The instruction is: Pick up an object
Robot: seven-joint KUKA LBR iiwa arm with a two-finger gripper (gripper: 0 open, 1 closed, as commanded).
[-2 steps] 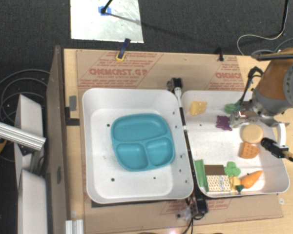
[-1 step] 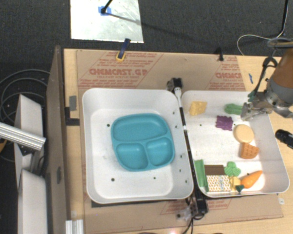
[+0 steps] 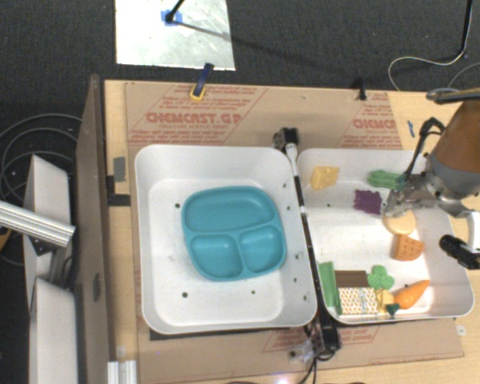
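The right bin [image 3: 336,230] holds several small toys: a yellow piece [image 3: 324,176], a green leafy piece [image 3: 382,178], a purple piece [image 3: 367,202], a tan round piece [image 3: 401,223] and an orange wedge [image 3: 406,248]. Along its front edge lie a carrot [image 3: 412,293], a green floret [image 3: 379,278], a brown block [image 3: 350,278], a patterned box [image 3: 356,301] and a green stick [image 3: 328,285]. My gripper [image 3: 399,203] reaches in from the right and hangs low just above the tan round piece, right of the purple piece.
The left bin [image 3: 156,214] bears a teal divided plate [image 3: 234,232]. A black clamp [image 3: 288,140] sits where the two bins meet at the back. Cardboard lies under both bins, and the arm's wrist [image 3: 464,154] overhangs the right bin's far right corner.
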